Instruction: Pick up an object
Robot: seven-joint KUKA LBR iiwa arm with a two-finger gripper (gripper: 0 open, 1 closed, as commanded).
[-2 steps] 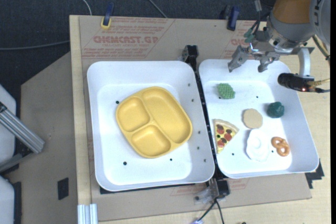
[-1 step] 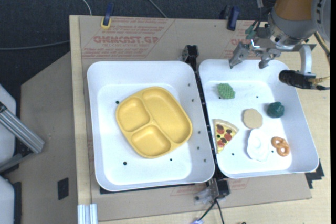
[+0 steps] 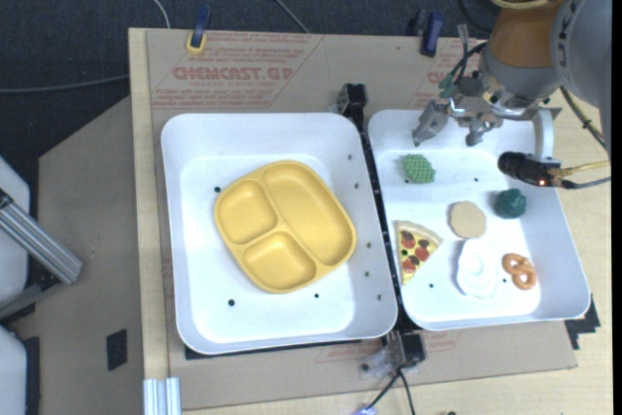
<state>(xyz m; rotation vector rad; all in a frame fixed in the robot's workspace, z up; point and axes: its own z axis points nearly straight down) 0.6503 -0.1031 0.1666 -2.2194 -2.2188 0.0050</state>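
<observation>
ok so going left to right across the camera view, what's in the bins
yellow divided plate in the left bin → pizza slice → tan round piece → green dark lump, all in the right bin. The hand hangs open over the right bin's far edge.

A yellow divided plate [image 3: 284,224] lies in the left bin [image 3: 185,209]; blue clamps [image 3: 199,27], probably, grip the board [image 3: 282,63].

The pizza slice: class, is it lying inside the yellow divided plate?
No. The pizza slice lies on the floor of the right bin, while the yellow divided plate sits in the left bin.
</observation>
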